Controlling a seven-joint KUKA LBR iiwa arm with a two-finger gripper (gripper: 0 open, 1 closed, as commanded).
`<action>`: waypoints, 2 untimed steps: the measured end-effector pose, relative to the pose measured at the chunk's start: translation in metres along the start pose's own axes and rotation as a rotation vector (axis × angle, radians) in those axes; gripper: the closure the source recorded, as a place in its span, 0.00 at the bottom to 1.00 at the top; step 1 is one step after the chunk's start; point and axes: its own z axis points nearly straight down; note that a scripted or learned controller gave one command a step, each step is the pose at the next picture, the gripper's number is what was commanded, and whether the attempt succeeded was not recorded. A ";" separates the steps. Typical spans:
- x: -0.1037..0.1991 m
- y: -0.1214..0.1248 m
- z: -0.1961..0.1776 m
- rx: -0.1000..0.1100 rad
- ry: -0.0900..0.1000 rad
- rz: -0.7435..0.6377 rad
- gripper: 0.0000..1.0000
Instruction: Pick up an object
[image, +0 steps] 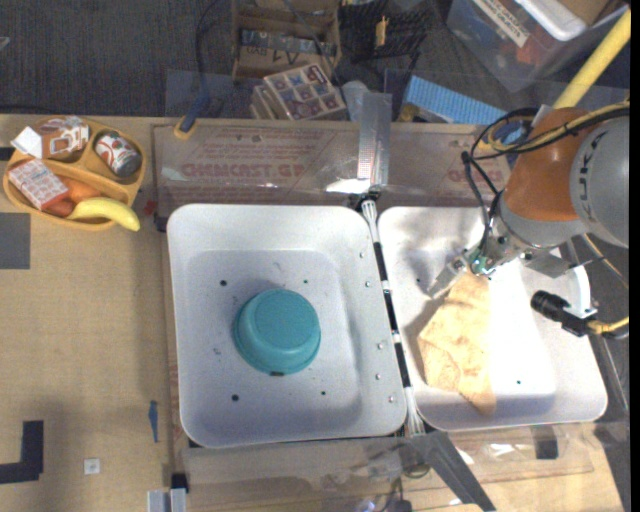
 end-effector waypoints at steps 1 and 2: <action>-0.002 0.001 -0.013 -0.007 -0.005 0.003 1.00; 0.041 0.057 -0.098 0.003 0.002 0.003 1.00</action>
